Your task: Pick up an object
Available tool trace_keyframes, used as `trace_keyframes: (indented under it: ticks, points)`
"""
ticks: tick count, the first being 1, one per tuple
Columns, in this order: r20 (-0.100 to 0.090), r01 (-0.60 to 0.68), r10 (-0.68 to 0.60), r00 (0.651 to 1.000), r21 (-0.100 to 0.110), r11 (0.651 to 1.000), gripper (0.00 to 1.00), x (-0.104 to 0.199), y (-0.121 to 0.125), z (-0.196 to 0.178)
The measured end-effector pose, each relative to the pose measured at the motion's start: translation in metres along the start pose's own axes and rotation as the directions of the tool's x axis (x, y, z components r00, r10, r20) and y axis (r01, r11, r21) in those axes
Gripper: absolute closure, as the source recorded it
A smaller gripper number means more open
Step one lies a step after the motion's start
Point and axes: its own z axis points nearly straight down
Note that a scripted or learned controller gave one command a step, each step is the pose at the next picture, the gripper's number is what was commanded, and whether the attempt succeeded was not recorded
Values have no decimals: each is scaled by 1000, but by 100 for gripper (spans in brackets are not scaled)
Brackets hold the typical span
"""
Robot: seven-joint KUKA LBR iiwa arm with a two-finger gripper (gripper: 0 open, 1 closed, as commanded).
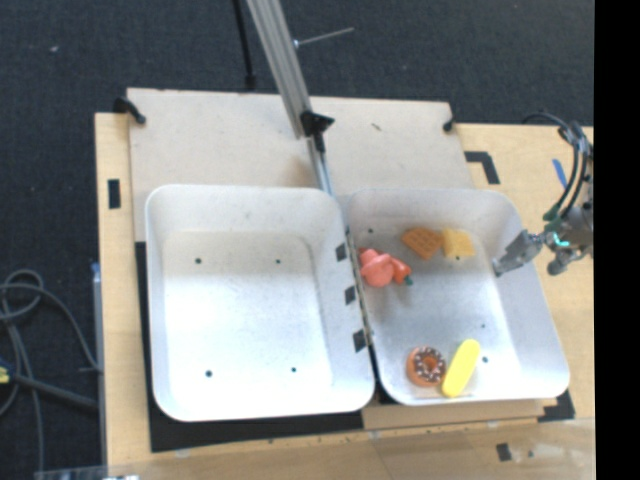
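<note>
the gripper (512,253) hangs at the right bin's (520,313) right rim, holding nothing; whether it is released or clenched i cannot tell. the nearest things lie to its left in the view: a yellow block (459,243) touching an orange waffle piece (422,242), side by side.

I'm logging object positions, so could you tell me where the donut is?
The donut lies in the right bin, near its front edge, touching the yellow banana-like piece on its right.
</note>
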Motion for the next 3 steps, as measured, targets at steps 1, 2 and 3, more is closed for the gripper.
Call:
trace_keyframes:
  ticks: [1, 2, 3]
  points:
    - [1, 0, 0, 1000, -4, 1000, 0, 0, 1, -2]
    - [1, -2, 2, 1000, 1, 1000, 0, 4, -7, 53]
    - [0, -2, 2, 1000, 3, 1000, 0, 4, -12, 115]
